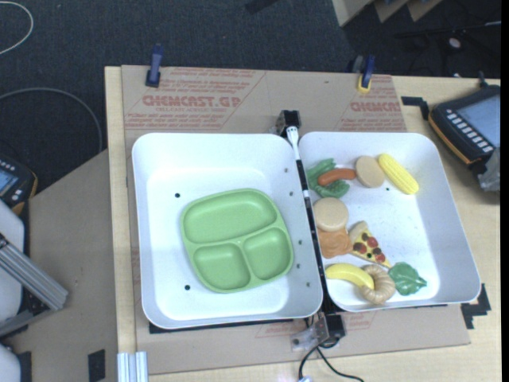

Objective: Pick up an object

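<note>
The right white bin (445,213) holds several toy foods. A yellow corn cob (398,173) lies at its far side beside a tan round bun (369,171), a red sausage (336,177) and a green leaf (322,169). Nearer the middle are a tan round piece (331,213) on an orange block (334,243) and a pizza slice (367,244). At the front lie a banana (349,274), a tan pretzel-like piece (378,286) and a green leaf (408,278). The left white bin (159,181) holds a green divided plate (235,238).
Both bins rest on a cardboard sheet (199,98) held by a blue clamp (153,67) and a yellow-blue clamp (365,73). A yellow-edged tablet (471,126) sits off the bench's right far corner. Aluminium framing (32,277) stands at the left.
</note>
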Tool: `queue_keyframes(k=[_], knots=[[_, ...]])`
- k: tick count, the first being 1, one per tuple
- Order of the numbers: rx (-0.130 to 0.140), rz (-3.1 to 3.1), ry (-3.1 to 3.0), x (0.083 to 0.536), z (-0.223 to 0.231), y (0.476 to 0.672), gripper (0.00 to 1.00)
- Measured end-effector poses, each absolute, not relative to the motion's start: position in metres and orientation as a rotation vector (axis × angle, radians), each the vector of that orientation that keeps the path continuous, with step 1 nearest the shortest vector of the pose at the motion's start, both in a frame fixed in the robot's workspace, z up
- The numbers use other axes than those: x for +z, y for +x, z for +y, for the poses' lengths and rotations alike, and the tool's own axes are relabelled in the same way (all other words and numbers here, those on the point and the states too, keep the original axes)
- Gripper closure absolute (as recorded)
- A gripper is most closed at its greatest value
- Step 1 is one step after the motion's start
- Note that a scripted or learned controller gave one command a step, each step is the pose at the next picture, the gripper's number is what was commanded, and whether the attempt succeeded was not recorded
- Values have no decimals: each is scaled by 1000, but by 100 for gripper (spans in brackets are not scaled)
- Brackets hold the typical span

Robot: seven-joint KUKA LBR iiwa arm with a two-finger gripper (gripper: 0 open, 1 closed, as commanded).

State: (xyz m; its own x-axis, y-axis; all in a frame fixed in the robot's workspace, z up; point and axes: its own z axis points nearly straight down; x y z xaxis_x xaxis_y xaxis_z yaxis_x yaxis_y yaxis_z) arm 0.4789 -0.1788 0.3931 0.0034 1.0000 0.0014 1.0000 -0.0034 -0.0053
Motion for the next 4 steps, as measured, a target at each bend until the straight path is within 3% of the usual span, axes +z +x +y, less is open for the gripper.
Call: queue_keyframes(k=[1,2,3,4], knots=[[-11,-2235,-2223,528,-121,480,100],[8,-2211,-2222,381,-170,478,100],[-16,-2238,-2228,544,-130,480,100],[3,-2216,-2222,413,-152,479,100]])
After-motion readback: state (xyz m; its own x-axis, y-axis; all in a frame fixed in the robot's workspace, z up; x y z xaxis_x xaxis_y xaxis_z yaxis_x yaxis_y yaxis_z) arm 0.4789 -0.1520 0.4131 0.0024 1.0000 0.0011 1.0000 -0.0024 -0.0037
